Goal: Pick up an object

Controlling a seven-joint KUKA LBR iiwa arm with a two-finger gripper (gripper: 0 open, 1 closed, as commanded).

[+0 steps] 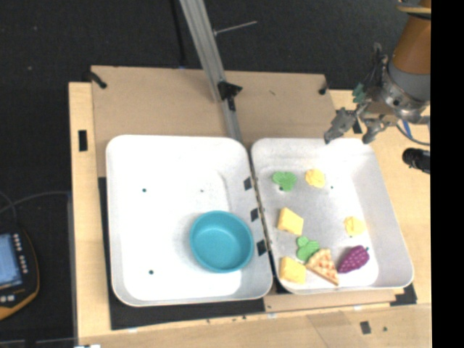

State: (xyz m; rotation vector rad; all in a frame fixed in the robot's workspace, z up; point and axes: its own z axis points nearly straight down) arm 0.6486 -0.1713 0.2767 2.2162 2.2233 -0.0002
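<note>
Approach step: the gripper (pixel 351 130) hovers above the far rim of the right shallow white plastic bin (pixel 377 169), fingers spread and empty; next, descend onto the small yellow toy piece (pixel 315 178) just inside.

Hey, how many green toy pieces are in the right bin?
2. One green piece lies near the right bin's upper left; the other green piece sits lower, beside the pizza slice.

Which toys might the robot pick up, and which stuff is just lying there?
To pick up, in the right white bin:
purple plastic grapes
pizza slice toy
yellow cheese wedge
green broccoli toy

Just lying about:
blue plastic bowl
left white bin
</note>
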